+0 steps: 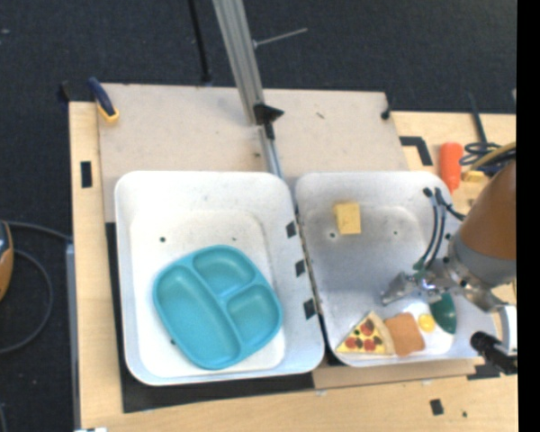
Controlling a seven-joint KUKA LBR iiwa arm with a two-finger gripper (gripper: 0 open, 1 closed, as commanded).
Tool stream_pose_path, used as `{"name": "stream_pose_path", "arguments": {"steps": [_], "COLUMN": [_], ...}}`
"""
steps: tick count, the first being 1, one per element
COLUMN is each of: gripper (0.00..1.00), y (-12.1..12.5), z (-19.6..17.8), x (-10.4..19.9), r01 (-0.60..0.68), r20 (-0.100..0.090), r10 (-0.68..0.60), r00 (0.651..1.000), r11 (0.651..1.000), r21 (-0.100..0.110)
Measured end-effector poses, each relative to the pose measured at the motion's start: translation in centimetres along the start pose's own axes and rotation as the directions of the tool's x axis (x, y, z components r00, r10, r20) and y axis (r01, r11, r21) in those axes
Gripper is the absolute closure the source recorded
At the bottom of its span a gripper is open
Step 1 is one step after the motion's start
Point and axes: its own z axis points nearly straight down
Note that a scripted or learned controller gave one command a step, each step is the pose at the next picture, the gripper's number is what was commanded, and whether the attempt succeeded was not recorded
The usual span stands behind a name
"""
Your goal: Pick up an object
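Orange toast piece [403, 333] sits just below the tool [412, 288], pizza slice [364, 336] to its left; can't tell tool's opening.

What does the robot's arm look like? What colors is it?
The arm is chunky and rounded, with a wide orange band and a grey part below it. Dark cables loop down its side. At its end is a silvery metal gripper.

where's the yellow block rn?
The yellow block sits in the right bin, toward its far side, alone, well up from the pizza slice and the gripper.
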Motion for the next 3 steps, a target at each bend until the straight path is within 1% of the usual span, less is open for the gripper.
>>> {"name": "stream_pose_path", "arguments": {"steps": [1, 2, 3], "gripper": [1.00, 1.00, 1.00], "y": [0.0, -0.1, -0.6], "z": [-1.2, -5.8, -11.5], "x": [-0.2, -1.0, -0.7], "r01": [-0.005, -0.006, 0.002], "r20": [0.003, 0.005, 0.005], "r10": [0.005, 0.006, -0.002], "r00": [1.000, 1.000, 1.000], "r11": [1.000, 1.000, 1.000], "r21": [-0.003, -0.003, -0.005]}}
